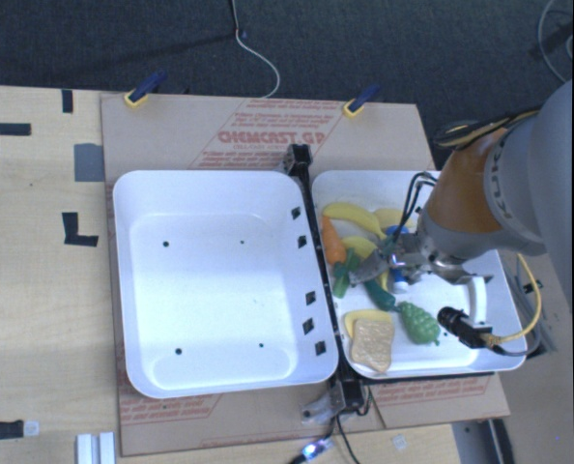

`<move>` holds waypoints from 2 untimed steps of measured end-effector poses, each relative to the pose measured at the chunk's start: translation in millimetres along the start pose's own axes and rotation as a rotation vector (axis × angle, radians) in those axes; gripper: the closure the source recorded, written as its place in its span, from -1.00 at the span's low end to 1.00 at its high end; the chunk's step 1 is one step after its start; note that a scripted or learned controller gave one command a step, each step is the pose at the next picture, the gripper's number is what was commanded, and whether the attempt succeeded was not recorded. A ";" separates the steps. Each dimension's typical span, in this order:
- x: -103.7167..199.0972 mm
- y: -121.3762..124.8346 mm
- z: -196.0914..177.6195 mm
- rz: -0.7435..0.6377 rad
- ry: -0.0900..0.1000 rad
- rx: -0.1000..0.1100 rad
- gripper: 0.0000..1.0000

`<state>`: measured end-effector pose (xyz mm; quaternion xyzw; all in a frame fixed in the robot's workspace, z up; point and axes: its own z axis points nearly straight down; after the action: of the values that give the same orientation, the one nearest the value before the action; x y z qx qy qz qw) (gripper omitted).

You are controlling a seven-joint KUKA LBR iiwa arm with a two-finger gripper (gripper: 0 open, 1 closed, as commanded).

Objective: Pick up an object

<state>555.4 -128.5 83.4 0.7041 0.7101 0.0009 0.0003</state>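
The gripper hung low over the right bin, its grasp indiscernible, a banana at eleven o'clock.

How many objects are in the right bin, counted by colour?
Yellow: 2, a banana and a smaller yellow piece
Orange: 1, a carrot
Green: 3, a bumpy green piece, a dark green piece and another
Tan: 1, a bread slice
Total: 7 that I can tell; the gripper may hide more.
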 end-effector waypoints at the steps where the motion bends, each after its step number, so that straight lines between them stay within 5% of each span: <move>1: -4.0 -2.2 -11.6 0.006 -0.001 0.000 1.00; 2: 28.0 7.5 -3.3 0.006 -0.004 -0.006 1.00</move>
<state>562.6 -100.5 86.7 0.7062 0.7080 0.0016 0.0039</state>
